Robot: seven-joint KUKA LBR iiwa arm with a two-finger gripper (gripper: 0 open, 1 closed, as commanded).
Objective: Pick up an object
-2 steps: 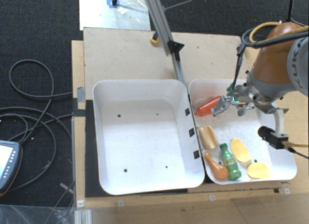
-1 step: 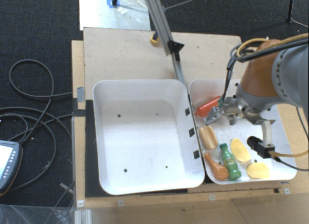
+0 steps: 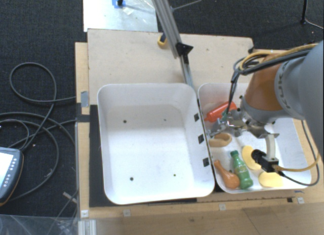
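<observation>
Camera view: arm enters from 3 o'clock, over the right bin [image 3: 304,143]. Claw [image 3: 221,126] sits low at the bin's left side; whether spread or pressed together, cannot tell. Orange carrot-like piece [image 3: 218,111] lies just at the claw's 12 o'clock, long axis running 2 to 8 o'clock. Tan oval piece [image 3: 220,139] lies just at the claw's 6 o'clock, long axis 3 to 9. Green bottle [image 3: 241,170] farther toward 5 o'clock, cap pointing to 11 o'clock. Left bin [image 3: 109,127] beside it on the tabletop [image 3: 131,56].
</observation>
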